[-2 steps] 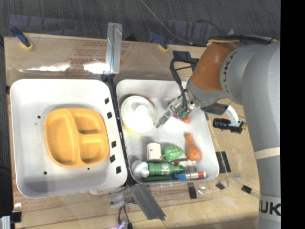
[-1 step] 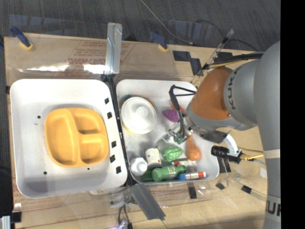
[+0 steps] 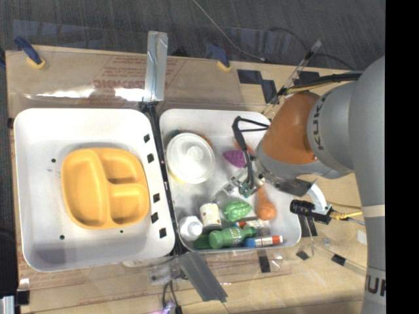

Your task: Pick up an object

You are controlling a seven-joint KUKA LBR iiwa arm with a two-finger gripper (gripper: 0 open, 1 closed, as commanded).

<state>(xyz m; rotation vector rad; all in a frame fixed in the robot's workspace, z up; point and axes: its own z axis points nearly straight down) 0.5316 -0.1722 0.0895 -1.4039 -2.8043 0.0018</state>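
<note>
The gripper [image 3: 245, 186] is down inside the right-hand shallow white bin [image 3: 288, 237], low among the clutter, and whether its fingers are spread or pressed together I cannot tell, the grey wrist and orange band of the arm [image 3: 308, 136] hang right over them. Just beside the tip sits an orange carrot-shaped toy [image 3: 264, 205], and just left of that a green bumpy rounded toy [image 3: 236, 209]. Behind the tip, toward the far wall, a small purple grape-like piece [image 3: 233, 156]. Tight quarters along the near rim: a green plastic bottle [image 3: 226, 237] lies on its side against it, a small white cup with a brown band [image 3: 209, 213] and a white round cap [image 3: 190, 227] packed in close. The white round lidded bowl [image 3: 190, 156] takes the bin's left half, leaving a bare strip of floor in the middle. Over in the left-hand white bin [image 3: 33, 175], a yellow divided plastic tray [image 3: 105, 187] sits with open floor all round it. Brown cardboard-covered table [image 3: 196, 70] beyond.
</note>
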